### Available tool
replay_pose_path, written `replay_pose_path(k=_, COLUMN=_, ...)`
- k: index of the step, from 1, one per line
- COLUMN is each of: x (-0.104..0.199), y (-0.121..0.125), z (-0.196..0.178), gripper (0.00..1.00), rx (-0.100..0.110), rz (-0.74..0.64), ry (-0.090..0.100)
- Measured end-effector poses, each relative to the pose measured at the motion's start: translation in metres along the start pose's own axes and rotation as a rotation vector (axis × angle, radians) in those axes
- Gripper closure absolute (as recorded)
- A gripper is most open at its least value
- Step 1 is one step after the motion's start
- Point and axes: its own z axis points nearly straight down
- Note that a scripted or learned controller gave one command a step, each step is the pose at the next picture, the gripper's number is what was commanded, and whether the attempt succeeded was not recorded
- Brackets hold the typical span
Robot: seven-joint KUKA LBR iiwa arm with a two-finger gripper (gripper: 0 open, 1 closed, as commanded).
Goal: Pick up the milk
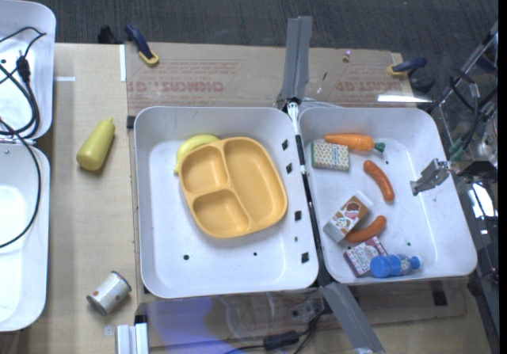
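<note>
The small red-and-white milk carton (347, 218), at the right bin's six o'clock, looks light and crushable; grip its flat sides. The gripper (428, 177) fingers' state I cannot tell.

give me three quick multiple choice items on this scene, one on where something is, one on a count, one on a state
1. Where is the yellow tray?
A. left bin
B. right bin
C. on the bench

2. How many sausages lie in the right bin?
A. one
B. two
C. four

3. How is the blue-capped bottle resting?
A. upright
B. on its side
C. held by the gripper

Answers:
1 A, the tray lies inside the left bin.
2 B, one sausage sits below the carrot, another beside the milk.
3 B, it lies flat near the front wall.
</note>
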Motion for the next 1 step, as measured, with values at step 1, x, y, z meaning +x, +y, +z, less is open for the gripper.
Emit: replay_pose_path(k=1, x=0.0825, y=0.0056, z=0.0929, gripper=0.0, rx=0.001, rz=0.171, ry=0.0)
